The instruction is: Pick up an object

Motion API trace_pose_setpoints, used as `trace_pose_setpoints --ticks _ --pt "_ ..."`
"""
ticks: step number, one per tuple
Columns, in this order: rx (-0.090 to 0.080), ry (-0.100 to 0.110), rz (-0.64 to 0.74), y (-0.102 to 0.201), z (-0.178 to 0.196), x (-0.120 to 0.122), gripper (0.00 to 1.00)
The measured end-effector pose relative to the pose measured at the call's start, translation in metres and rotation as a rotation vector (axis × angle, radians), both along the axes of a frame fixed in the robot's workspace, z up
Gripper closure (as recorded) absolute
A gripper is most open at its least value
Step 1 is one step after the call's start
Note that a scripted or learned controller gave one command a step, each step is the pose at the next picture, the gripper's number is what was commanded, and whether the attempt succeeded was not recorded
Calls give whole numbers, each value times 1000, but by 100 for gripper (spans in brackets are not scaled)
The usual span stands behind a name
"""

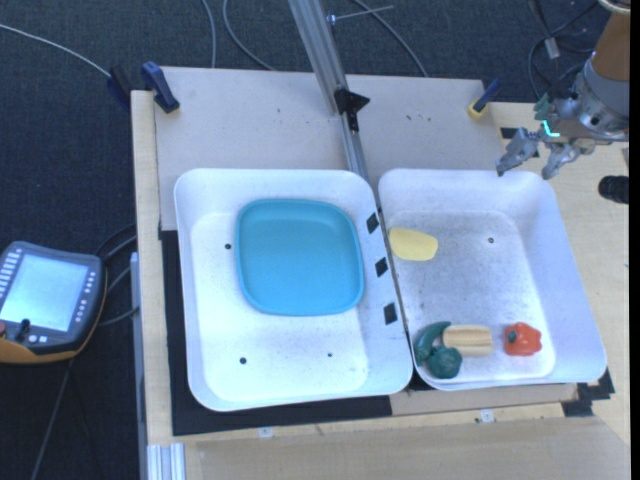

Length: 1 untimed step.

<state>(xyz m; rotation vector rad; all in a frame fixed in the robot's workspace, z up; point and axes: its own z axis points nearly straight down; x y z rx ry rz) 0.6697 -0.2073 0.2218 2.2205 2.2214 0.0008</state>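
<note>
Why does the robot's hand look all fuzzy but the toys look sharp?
In the camera view, the tool is a bit blurred, likely from moving; the yellow piece, red pepper and blue plate look crisp, under soft, even light with faint shadows.

arm (612,43) cropped at right edge

Lighting bright, even, diffuse, seemingly from overhead. White bins (560,268) run near overexposed, rims washed out. Soft sheen on blue plate (300,256), no hard glare. Shadows faint: thin dark line under bin edges, small smudges beside toys at right bin's near edge. Dark carpet (60,108) swallows detail, cables barely readable. Gripper (536,154) slightly soft, perhaps motion blur. Overall focus fair, mild grain, slight slant distortion at edges.
</note>
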Motion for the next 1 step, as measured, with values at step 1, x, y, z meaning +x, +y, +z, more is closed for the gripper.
trace_pose_setpoints --ticks 1 --pt "0 0 0 0 0 0 0"
